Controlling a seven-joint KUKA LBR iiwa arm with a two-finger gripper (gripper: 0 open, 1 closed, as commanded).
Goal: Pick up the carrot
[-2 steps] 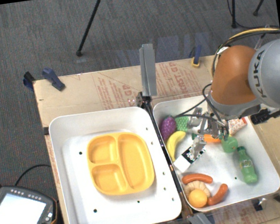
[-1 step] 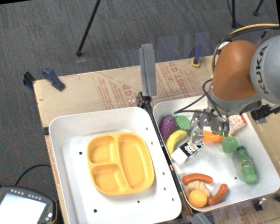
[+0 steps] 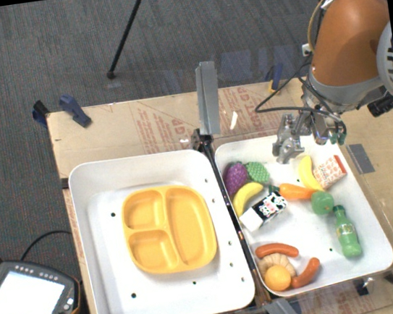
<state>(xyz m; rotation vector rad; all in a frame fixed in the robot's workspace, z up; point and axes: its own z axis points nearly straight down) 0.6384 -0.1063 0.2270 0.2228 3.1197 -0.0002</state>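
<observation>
Overhead, tool hangs above back edge of right bin; cannot tell how it is set.

Carrot lies below tool in right bin, apart from it, between milk carton and small box, green apple just beside its right end. Nearby: two bananas, purple grapes, green bottle, sausages, orange. Left bin holds yellow divided tray. Worktop underneath, pendant at far left.
</observation>
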